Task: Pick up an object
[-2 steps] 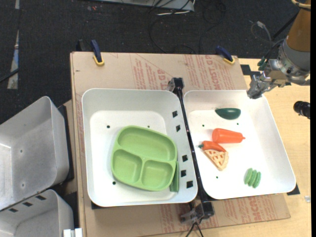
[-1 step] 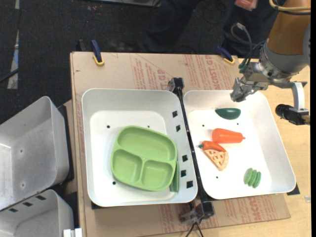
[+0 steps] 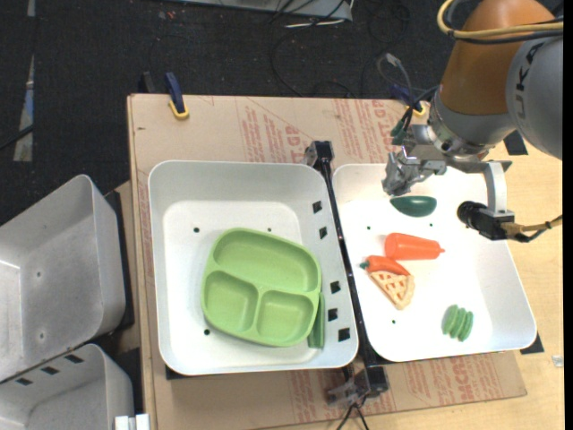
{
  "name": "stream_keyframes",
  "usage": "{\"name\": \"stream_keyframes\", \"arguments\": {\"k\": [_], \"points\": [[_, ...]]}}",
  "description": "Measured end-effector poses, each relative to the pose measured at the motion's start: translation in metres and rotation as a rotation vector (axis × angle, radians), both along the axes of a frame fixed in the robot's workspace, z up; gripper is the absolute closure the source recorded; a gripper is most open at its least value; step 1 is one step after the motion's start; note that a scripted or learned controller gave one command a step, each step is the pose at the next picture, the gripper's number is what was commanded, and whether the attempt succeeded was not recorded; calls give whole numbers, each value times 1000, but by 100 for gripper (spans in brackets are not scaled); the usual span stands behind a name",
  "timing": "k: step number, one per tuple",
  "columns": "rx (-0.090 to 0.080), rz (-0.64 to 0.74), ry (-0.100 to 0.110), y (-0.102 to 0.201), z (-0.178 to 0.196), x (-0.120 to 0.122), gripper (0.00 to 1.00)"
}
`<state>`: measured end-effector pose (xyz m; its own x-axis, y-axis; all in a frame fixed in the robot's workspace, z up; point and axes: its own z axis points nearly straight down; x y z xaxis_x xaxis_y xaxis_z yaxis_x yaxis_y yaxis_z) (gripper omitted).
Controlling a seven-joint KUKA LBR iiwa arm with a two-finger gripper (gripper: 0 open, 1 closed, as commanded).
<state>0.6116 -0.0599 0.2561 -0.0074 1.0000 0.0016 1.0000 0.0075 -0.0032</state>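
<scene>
Dark green object [image 3: 414,205] lies just below the jaws [image 3: 397,183], whose opening I cannot tell; carrot [image 3: 414,246] and pizza slice [image 3: 394,286] nearby.

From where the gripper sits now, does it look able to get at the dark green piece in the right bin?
Probably yes. The gripper hangs right beside the dark green piece, with nothing lying between them; the carrot lies clear below.

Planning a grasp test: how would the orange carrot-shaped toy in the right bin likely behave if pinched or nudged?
The orange carrot-shaped toy looks rounded and tapered, so a nudge would probably roll or swing it. Its glossy plastic look suggests it is light, stiff and perhaps slippery. The red piece lies close by, so a push may disturb that too.
</scene>
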Motion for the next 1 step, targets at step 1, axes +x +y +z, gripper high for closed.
{"name": "stream_keyframes", "arguments": {"k": [1], "points": [[0,1,-2,51,2,-3,100]]}}
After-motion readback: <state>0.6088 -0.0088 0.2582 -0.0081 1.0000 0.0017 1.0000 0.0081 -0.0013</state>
